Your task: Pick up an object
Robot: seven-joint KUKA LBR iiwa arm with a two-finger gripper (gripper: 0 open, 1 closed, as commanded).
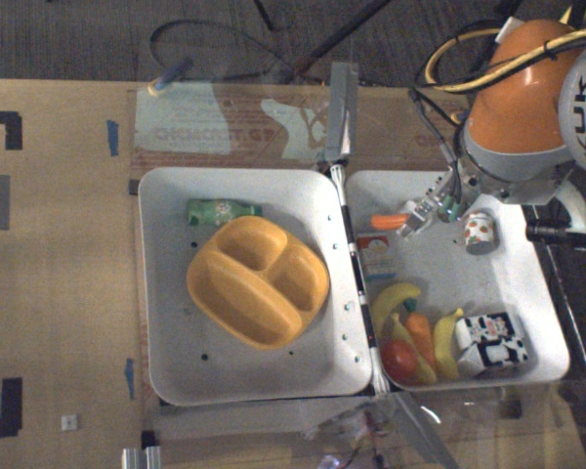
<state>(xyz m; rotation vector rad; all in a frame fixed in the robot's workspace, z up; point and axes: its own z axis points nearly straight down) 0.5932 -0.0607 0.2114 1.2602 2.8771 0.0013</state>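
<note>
The hand [422, 213] hangs over the far part of the right bin [527, 262]; I cannot tell how it is set. An orange carrot [388, 222] lies just beside it. Bare white floor sits in the middle. Bananas [396, 299], a tomato [398, 360] and a milk carton [488, 344] crowd the near edge. The left bin [166, 291] holds a yellow tray [258, 280] on the tan counter [59, 281].
</note>
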